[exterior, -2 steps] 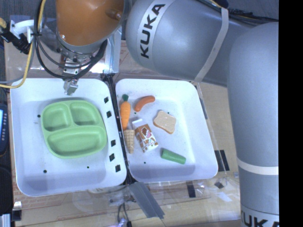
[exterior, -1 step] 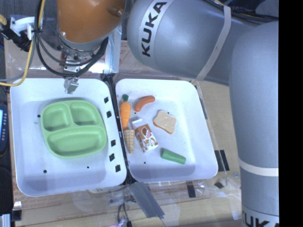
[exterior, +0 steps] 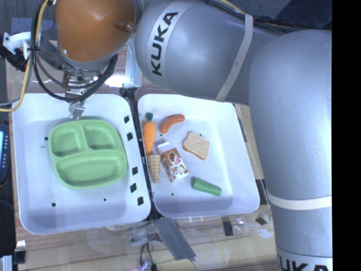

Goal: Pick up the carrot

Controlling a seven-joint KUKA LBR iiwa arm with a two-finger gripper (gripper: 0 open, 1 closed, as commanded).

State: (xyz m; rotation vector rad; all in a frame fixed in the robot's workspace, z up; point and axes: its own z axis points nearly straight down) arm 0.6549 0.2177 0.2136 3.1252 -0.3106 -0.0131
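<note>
Carrot (exterior: 149, 135): it lies in the right bin (exterior: 237, 151), hard against that bin's left wall, lengthwise along it with its green top pointing to the far side. That spot beside the wall will likely crowd a finger on that side, so a grasp across its width looks awkward; one along the wall seems more workable.

Just below its tip is a cone (exterior: 154, 168), touching or nearly so. A small carton (exterior: 173, 164) lies just right of the cone, and a sausage (exterior: 172, 122) sits near the carrot's top, slightly apart. Farther right are a slice of toast (exterior: 196, 145) and, toward the near edge, a green cucumber piece (exterior: 206, 186), both well clear of the carrot.

The left bin (exterior: 28, 202) holds a green divided tray (exterior: 87, 154) with nothing in its compartments.

The gripper (exterior: 76, 110) hangs over the far edge of the left bin, just above the tray's far rim and well apart from the carrot. Whether it is open or closed I cannot tell; it is small and seen end-on. Nothing is visibly held. The pick seems not yet begun: the arm (exterior: 192, 49) must cross to the other bin.
</note>
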